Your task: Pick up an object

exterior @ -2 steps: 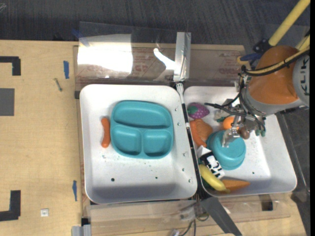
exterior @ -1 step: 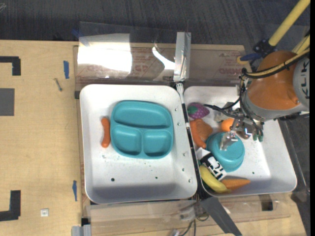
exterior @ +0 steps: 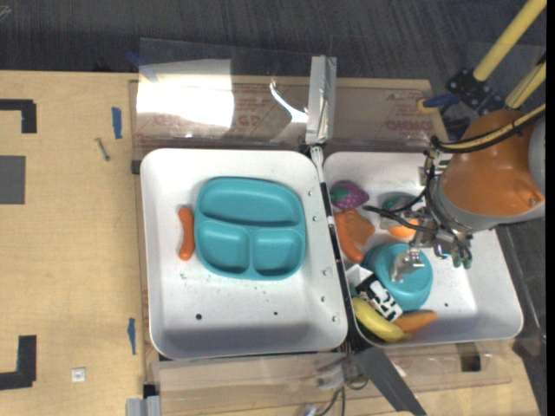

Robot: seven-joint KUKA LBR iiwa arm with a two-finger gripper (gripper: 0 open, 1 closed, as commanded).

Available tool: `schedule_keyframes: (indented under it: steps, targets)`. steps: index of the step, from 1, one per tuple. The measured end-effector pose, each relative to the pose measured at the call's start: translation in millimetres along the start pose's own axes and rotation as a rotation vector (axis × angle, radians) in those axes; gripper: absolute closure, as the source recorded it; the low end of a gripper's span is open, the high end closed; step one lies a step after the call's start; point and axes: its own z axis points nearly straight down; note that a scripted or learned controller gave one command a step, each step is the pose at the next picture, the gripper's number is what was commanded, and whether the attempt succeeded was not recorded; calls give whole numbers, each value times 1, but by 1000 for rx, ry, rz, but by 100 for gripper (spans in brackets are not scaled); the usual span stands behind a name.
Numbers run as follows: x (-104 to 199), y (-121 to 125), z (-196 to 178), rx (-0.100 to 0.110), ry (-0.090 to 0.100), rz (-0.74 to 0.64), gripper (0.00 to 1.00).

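My gripper [exterior: 406, 265] hangs low in the right bin [exterior: 501, 306], directly over a round teal bowl [exterior: 409, 289]. Whether it touches the bowl is unclear. Around the bowl lie an orange piece [exterior: 353, 232], a purple item [exterior: 349, 195], a yellow banana [exterior: 377, 321], a black-and-white item [exterior: 380, 298] and a small carrot [exterior: 419, 321]. A second teal item [exterior: 397, 203] and a small orange bit [exterior: 401, 230] sit just behind the gripper, partly hidden by cables.
The left bin [exterior: 160, 232] holds a teal divided plate [exterior: 251, 226] with an orange sausage-shaped toy [exterior: 186, 233] beside its left edge. The arm's orange band [exterior: 494, 167] looms over the right bin's far right corner. A metal divider [exterior: 319, 102] stands behind the bins.
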Motion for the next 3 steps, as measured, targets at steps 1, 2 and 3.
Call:
schedule_keyframes:
  steps: [1,2,3]
  targets:
    - [-34,9,6,2,42,16,0]
    - [-65,-4,10,-7,46,23,0]
    - [-62,6,8,9,35,174,0]
